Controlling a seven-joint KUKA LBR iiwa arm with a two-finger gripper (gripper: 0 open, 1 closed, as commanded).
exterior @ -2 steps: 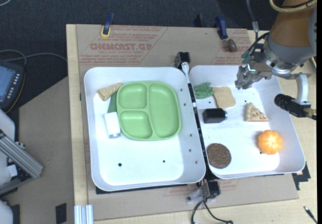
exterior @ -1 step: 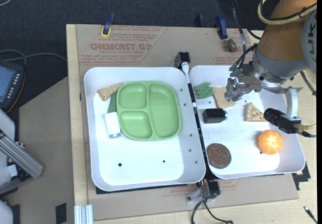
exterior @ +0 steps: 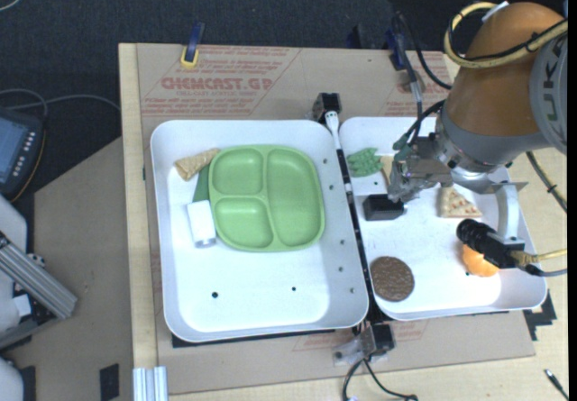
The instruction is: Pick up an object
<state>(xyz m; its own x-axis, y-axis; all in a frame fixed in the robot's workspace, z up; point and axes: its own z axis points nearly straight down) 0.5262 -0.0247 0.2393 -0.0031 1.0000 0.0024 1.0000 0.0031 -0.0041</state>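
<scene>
My gripper [exterior: 407,181] hangs low over the upper left part of the right bin [exterior: 433,300]. Just below and left of it a small black block [exterior: 382,207] lies on the bin floor; I cannot tell whether the gripper touches it. A green leafy piece [exterior: 364,161] lies up and left of the gripper. To the gripper's right rests a tan wedge [exterior: 460,204]. A brown round disc [exterior: 392,277] sits near the bin's front, and an orange piece [exterior: 480,264] shows at the right, partly hidden by the arm's gear.
The left bin [exterior: 243,300] holds a green divided plate [exterior: 267,196], a tan wedge [exterior: 193,164] at its upper left and a white cylinder [exterior: 201,222] beside the plate. The arm's bulk covers the right bin's upper right corner.
</scene>
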